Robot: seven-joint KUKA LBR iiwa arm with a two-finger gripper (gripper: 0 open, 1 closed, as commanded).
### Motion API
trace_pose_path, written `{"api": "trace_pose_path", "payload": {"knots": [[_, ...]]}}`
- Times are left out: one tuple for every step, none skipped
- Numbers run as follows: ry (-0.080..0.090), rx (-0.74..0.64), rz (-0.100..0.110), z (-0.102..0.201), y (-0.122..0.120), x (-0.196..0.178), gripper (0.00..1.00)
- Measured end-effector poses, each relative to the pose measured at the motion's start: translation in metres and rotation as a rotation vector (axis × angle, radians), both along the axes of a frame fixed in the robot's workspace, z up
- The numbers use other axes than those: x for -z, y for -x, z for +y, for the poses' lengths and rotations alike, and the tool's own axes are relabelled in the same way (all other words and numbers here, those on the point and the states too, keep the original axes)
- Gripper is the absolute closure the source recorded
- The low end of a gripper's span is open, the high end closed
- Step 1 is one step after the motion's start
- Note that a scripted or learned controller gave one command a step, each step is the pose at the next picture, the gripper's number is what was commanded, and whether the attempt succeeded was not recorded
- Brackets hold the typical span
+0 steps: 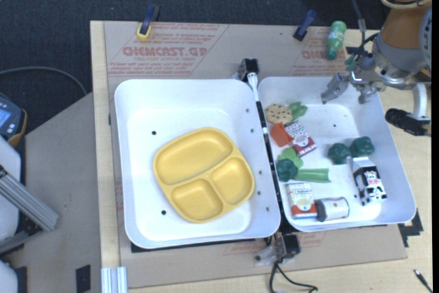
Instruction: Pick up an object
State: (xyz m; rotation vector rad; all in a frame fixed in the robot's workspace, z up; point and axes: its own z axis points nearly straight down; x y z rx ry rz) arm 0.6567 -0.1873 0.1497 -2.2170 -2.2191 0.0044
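Camera view showed the bench [206,44], brown board with red print, bearing two white bins side by side. Left bin [137,106] held a yellow three-compartment tray [203,173], tilted a bit, near the bin's middle. Right bin [391,168] held all the small stuff. The grey arm [406,17] with its orange band came in from the right edge, over the right bin's far right corner. The gripper [350,91] hung over the far part of the right bin, two fingers spread apart, nothing between them.

No object sat between the jaws; bare white bin floor lay under them. Nearest items were the round cookie [277,112] and a green leaf piece [298,108] just beside it, both left of the gripper and nearer the camera, apart from the fingers. Below the cookie: an orange-red piece [280,134] touching a red and white packet [299,137]. Two dark green lumps [350,149] lay near mid-bin, right side, well below the gripper. A green broccoli-like piece [288,165] touched a long green pod [312,176]. A black and white cow-patterned toy [368,184] lay near the right wall. At the near edge, a small carton [301,200] sat beside a can lying on its side [332,208].

Outside the bins, a green bottle [336,39] stood on the bench behind the right bin, near the arm. A yellow clamp [145,25] and a blue clamp [304,25] sat at the bench's far edge.
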Motion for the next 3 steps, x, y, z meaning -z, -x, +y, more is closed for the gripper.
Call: {"api": "trace_pose_path", "payload": {"knots": [[0.0, -0.002, 0.0, 0.004, -0.005, 0.062, 0.0], [0.001, -0.001, -0.002, 0.005, -0.005, 0.065, 0.0], [0.003, -0.002, -0.006, 0.004, -0.006, 0.053, 1.0]]}}
